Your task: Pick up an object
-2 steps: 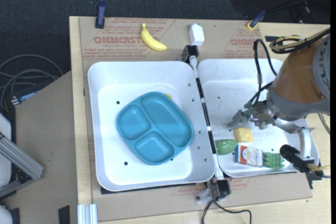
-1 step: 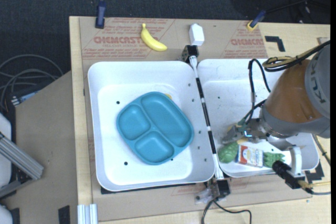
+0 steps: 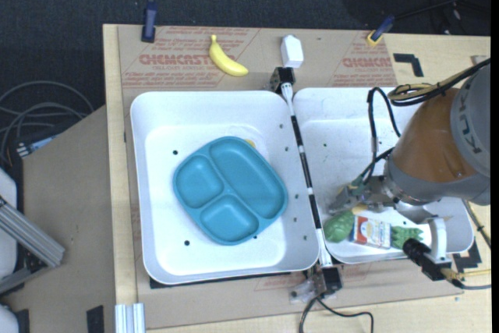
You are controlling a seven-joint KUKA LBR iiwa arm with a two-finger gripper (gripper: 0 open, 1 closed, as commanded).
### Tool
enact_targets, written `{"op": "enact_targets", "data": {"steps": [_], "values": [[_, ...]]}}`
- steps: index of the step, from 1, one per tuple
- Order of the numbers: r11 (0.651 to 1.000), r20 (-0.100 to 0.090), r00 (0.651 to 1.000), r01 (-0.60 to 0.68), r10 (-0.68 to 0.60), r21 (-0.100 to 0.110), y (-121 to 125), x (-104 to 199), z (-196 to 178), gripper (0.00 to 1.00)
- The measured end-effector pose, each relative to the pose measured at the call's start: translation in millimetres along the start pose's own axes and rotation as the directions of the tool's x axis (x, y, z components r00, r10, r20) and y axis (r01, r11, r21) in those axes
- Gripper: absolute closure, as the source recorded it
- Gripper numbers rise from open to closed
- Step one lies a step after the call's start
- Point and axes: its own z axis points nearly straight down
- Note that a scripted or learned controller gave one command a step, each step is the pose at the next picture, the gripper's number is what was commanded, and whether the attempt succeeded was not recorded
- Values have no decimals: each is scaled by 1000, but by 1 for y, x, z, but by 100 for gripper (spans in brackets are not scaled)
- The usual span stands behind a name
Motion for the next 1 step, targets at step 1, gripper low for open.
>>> {"op": "enact_targets", "data": {"steps": [1], "values": [[1000, -1, 1000, 0, 0, 2, -4, -1, 0, 0]]}}
